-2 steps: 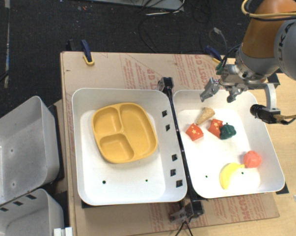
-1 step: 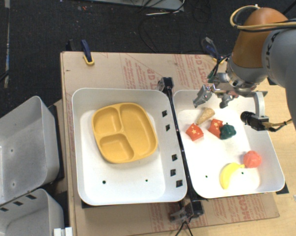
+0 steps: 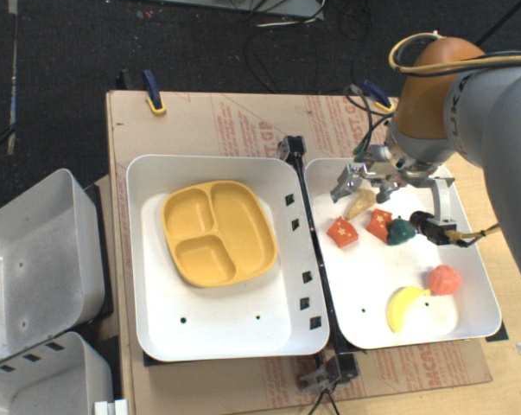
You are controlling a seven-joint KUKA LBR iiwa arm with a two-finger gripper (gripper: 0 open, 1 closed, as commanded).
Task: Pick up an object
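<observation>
My gripper (image 3: 365, 190) hangs over the back left part of the right bin (image 3: 476, 318), its fingers spread apart, so it is open. A tan wedge-shaped piece (image 3: 361, 203) lies just under and between the fingertips; no grip on it is visible. In front of it sit a red block (image 3: 343, 232), a red block with a yellow star (image 3: 379, 223) and a dark green piece (image 3: 401, 232). Further forward lie a pink-red lump (image 3: 444, 279) and a yellow banana (image 3: 404, 308).
The left bin (image 3: 156, 318) holds a yellow divided plate (image 3: 217, 232). A black divider (image 3: 308, 232) runs between the bins. The grey arm with its orange band (image 3: 437, 85) comes in from the upper right. Other white tubs (image 3: 35, 249) stand off the bench at left.
</observation>
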